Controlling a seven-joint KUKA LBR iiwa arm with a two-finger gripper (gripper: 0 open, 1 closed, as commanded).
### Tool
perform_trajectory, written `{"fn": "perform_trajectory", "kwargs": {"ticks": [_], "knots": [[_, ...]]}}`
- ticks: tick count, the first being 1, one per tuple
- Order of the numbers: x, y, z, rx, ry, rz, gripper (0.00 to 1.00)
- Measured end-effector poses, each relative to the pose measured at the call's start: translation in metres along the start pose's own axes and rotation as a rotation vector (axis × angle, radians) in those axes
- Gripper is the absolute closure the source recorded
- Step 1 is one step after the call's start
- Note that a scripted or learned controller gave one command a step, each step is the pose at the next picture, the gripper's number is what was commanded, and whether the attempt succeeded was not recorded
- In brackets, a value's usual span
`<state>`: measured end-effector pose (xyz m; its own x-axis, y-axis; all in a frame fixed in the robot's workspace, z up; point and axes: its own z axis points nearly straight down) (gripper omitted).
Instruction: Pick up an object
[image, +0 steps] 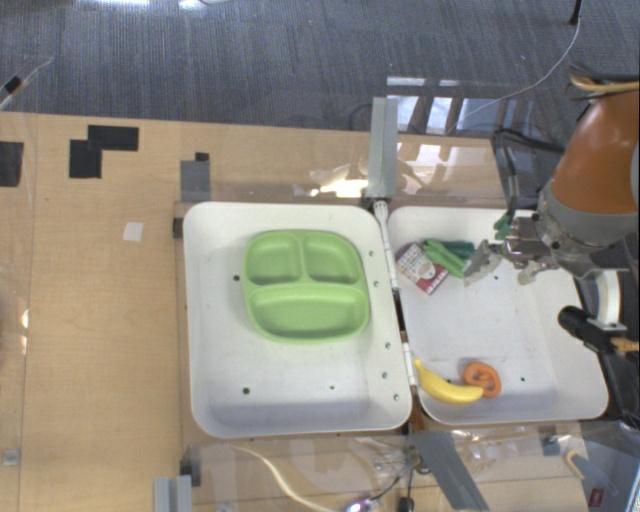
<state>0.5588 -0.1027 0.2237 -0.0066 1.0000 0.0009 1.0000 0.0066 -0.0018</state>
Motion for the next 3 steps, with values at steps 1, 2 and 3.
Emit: {"fn": "perform_trajectory", "kwargs": {"ticks": [1,2,3], "knots": [[0.009,0.053,0.106,-0.005,-0.001,-0.071,0.0],[0.025,0.09,0.036,-0.01,-0.002,-0.15,0.0],[0.045,0.071,0.036,-0.006,0.0,0.061,0.0]]}}
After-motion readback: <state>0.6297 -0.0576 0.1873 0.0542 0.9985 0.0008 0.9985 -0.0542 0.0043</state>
